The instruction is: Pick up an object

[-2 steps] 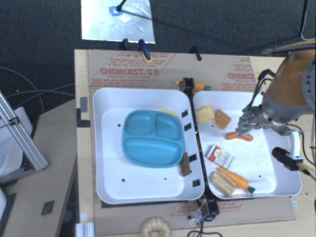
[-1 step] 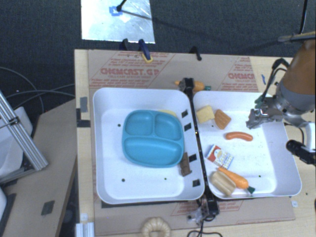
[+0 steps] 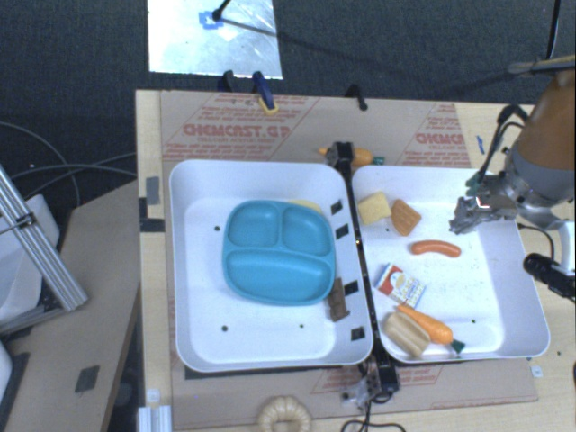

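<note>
Cardboard-topped bench (image 3: 234, 124) under two white bins. Beyond the bench's near edge, a pale ring (image 3: 285, 414). Near corner of the right bin (image 3: 526, 318): bread roll (image 3: 407, 333) touching a carrot (image 3: 430, 323). Toward the divider, a small carton (image 3: 400, 286). Mid-bin, a sausage (image 3: 436, 249), just beneath the gripper (image 3: 466, 218) over the bin's right side; jaw opening impossible to judge, nothing seen between them. Toward the far edge, a cheese wedge (image 3: 374, 208) beside a biscuit (image 3: 405, 217). Left bin (image 3: 193, 241): blue divided plate (image 3: 278, 251), brown piece (image 3: 337, 301) by its near right rim.
</note>
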Robot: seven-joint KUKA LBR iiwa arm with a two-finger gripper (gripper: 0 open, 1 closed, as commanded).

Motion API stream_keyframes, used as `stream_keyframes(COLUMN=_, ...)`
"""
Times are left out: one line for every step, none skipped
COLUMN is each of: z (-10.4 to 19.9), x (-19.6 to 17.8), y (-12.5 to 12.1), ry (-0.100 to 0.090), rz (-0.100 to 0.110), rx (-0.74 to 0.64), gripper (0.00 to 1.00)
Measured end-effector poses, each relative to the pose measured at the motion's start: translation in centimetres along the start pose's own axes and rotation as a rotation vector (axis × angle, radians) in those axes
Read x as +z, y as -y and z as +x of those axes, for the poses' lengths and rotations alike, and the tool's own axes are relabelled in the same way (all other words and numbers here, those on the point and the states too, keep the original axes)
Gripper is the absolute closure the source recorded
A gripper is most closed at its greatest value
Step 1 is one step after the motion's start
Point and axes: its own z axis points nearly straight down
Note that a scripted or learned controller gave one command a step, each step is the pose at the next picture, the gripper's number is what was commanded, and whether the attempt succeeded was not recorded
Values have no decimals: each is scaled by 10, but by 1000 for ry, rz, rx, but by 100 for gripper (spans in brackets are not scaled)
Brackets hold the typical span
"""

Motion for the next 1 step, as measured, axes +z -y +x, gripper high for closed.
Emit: stream_keyframes(z=55, x=8, y=-22, ry=0, rz=-1, rx=-5, gripper=100)
